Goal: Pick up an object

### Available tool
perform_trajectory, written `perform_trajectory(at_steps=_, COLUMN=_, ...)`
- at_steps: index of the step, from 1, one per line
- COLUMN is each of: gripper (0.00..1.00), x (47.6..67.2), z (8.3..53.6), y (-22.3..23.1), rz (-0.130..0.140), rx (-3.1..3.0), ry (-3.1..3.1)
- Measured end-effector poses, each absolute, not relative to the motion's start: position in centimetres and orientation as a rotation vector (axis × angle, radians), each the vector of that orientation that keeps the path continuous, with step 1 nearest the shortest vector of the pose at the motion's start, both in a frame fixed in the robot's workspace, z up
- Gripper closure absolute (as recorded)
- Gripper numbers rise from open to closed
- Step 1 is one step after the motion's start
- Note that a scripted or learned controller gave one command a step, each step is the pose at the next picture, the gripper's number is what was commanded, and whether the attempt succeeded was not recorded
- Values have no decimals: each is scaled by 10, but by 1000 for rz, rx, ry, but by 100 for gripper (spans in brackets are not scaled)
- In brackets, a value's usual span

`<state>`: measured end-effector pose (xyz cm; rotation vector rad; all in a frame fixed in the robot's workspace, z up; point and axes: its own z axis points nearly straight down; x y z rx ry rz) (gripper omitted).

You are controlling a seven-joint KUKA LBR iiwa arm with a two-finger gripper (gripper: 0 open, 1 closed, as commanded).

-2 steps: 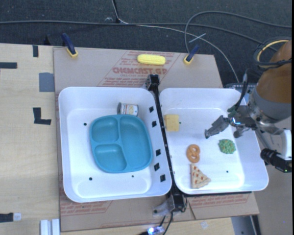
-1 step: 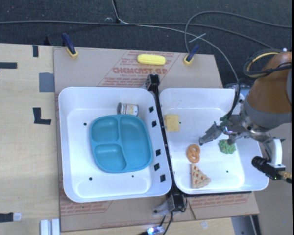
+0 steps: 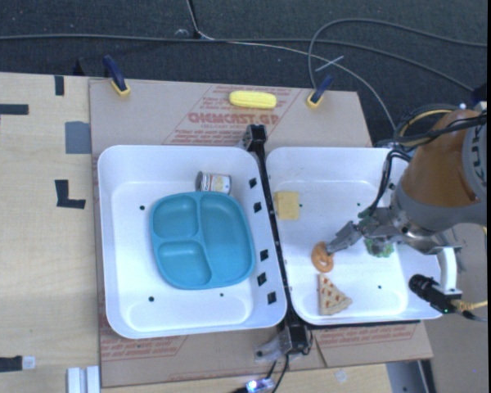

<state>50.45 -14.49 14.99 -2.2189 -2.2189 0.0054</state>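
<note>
The right bin [image 3: 344, 164] holds a yellow cheese square [image 3: 287, 205], a small brown pretzel-like ring [image 3: 322, 258], a pizza slice [image 3: 332, 295] and a green toy [image 3: 382, 248] partly hidden under the wrist. My gripper [image 3: 335, 246] reaches in from the right, slanting down to the left, with its tip right beside the ring's upper right edge. I see nothing held in it. The left bin [image 3: 119, 219] holds a blue divided plate [image 3: 202, 240] and a small can [image 3: 213, 182] just behind the plate.
A black divider [image 3: 266, 219] runs between the two bins. On the cardboard behind the bins lie a yellow banana-like toy [image 3: 252, 99] and two clamps [image 3: 116, 79]. Cables [image 3: 344, 47] cross the dark floor at the back.
</note>
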Motion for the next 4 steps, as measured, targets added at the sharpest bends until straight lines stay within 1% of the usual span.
perform_trajectory(at_steps=1, gripper=0, x=512, z=99, y=-140, rz=6, rx=-2216, ry=-2220)
perform_trajectory(at_steps=2, gripper=100, x=513, z=111, y=-139, rz=3, rx=-2216, ry=-2221)
perform_trajectory(at_steps=3, gripper=100, x=516, z=163, y=-129, rz=-3, rx=-2221, ry=-2225)
perform_trajectory(at_steps=4, gripper=100, x=510, z=216, y=-137, rz=-2, rx=-2223, ry=-2224)
